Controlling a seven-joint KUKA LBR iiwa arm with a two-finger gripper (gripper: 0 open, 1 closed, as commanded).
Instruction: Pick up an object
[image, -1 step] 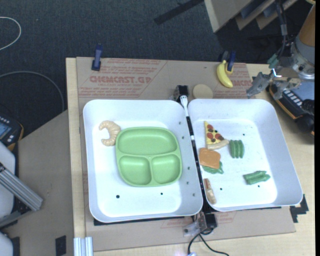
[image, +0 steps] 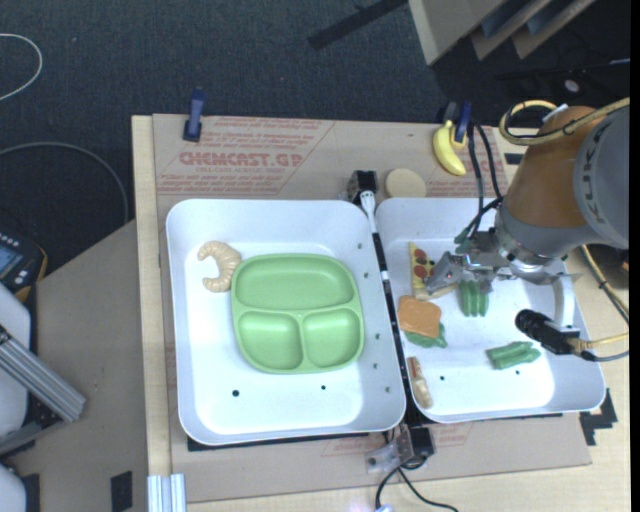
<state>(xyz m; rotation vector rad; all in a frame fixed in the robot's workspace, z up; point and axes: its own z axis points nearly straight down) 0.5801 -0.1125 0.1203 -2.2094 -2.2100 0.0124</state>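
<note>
I count, from my station:

- Two shallow white bins side by side: the left bin (image: 190, 330) and the right bin (image: 560, 395).
- One green divided plate (image: 297, 310) with three compartments, in the left bin.
- One croissant (image: 219, 264), also in the left bin.
- Two green vegetable-like toys in the right bin: one (image: 473, 298) under the wrist, one (image: 512, 353) nearer the front.
- One orange sandwich-like piece (image: 420, 318) with a green edge.
- One pizza-slice-like piece (image: 421, 264).
- One small tan item (image: 418, 381) at the right bin's front left; I cannot tell what it is.
- One banana (image: 449, 150) on the bench behind the bins.
- One pale round disc (image: 405, 183) beside it.
- One blue clamp (image: 194, 115) at the bench's back edge.
</note>
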